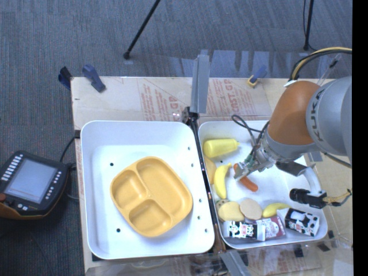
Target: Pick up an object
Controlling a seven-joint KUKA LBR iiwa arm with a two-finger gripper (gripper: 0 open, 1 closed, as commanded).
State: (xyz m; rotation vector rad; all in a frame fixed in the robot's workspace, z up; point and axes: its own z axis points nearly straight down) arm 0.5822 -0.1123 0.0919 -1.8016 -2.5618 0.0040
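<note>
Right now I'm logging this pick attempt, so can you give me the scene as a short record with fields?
left bin: yellow divided plate
right bin: yellow cylinder, banana, carrot, two round cookies, milk cartons
gripper: low in the right bin, between banana and carrot
grasp: cannot tell
beside bench: teach pendant

A single fixed camera looks down from above the bench at a slant, far enough off to take in both white bins whole. The left bin [92, 154] sits at centre-left, the right bin [319, 211] toward the lower right. The far side of the bench, a cardboard sheet [149, 99], lies toward the top, with grey carpet [69, 27] and tripod legs [144, 22] beyond. The arm [299, 119] enters from the right edge, and a teach pendant [31, 183] lies on the floor at the left edge
</note>
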